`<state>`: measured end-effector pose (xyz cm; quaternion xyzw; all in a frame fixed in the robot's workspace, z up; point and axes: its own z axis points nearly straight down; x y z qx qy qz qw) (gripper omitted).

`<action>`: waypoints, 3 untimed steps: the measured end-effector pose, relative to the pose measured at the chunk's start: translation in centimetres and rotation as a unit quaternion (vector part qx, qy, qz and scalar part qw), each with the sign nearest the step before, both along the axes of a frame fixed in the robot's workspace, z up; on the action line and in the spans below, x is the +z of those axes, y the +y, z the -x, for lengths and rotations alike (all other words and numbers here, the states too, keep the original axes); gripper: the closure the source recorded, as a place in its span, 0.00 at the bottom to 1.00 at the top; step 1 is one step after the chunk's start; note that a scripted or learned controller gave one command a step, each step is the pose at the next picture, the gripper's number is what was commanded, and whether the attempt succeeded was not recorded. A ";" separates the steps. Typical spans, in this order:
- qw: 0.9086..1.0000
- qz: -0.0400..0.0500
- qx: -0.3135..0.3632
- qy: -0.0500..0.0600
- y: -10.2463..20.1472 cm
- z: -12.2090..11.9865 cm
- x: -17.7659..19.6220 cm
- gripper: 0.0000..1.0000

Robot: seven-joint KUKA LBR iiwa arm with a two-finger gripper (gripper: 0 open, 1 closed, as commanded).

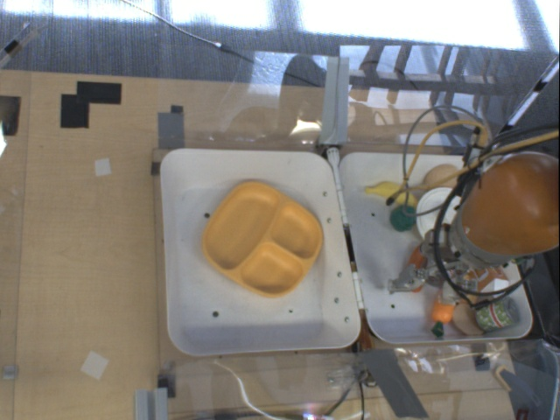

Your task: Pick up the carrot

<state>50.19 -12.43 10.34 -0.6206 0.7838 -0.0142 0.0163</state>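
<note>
The carrot, a small orange piece with a green tip, lies near the front wall of the right bin. My gripper hangs low over that bin, just left of and slightly behind the carrot. The grey arm with its orange band covers the right part of the bin. Nothing shows clearly in the gripper's grasp.
A yellow divided plate sits in the left bin. In the right bin lie a yellow banana-like piece, a green item, a white cup, a beige egg-like item and a small can. Cables loop around the wrist.
</note>
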 end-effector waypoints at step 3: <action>0.986 0.006 0.165 0.007 -7.1 0.3 0.1 0.00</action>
